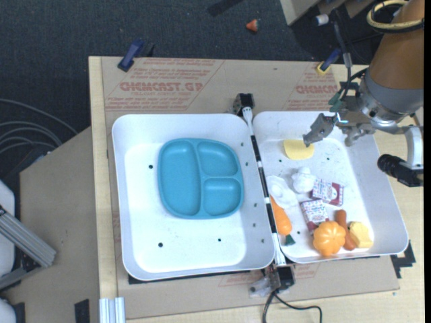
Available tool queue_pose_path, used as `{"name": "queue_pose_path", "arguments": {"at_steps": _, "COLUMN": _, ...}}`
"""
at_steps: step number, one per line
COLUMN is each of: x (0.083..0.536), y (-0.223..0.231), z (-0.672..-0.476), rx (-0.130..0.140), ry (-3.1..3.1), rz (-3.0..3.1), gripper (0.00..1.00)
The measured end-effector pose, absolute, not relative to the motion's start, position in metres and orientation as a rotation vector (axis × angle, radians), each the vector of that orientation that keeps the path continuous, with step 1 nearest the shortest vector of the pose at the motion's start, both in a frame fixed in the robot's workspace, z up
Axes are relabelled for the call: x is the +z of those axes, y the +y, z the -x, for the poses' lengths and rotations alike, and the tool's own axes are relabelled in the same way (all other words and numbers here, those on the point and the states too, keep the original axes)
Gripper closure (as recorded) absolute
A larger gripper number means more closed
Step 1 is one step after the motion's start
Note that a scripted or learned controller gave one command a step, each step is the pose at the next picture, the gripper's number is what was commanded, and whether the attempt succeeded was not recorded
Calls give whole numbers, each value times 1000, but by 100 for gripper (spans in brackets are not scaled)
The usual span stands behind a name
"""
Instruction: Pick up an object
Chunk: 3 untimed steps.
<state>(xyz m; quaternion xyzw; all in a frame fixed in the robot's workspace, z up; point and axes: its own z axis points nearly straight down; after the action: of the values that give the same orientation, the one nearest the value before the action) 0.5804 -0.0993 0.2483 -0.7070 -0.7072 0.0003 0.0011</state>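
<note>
I see the gripper (335, 130) spread open, holding nothing, beside the yellow slice (297, 149); I'd centre over it before descending

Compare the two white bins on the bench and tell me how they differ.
The left bin holds one thing, a blue divided tray lying flat near its middle; the right bin holds a clutter of small items, among them a yellow piece, a carrot and an orange pumpkin-like toy. The gripper hangs over the right bin, not the left bin. Both bins are shallow, white, and sit side by side.
</note>
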Motion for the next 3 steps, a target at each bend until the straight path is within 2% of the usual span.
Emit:
{"name": "queue_pose_path", "arguments": {"at_steps": 1, "x": 151, "y": -141, "z": -589, "rx": 2, "ry": -2219, "rz": 2221, "gripper": 0}}
{"name": "queue_pose_path", "arguments": {"at_steps": 2, "x": 85, "y": -152, "z": -657, "rx": -2, "ry": -2223, "rz": 2222, "gripper": 0}}
{"name": "queue_pose_path", "arguments": {"at_steps": 3, "x": 85, "y": -148, "z": -667, "rx": -2, "ry": -2224, "rz": 2222, "gripper": 0}}
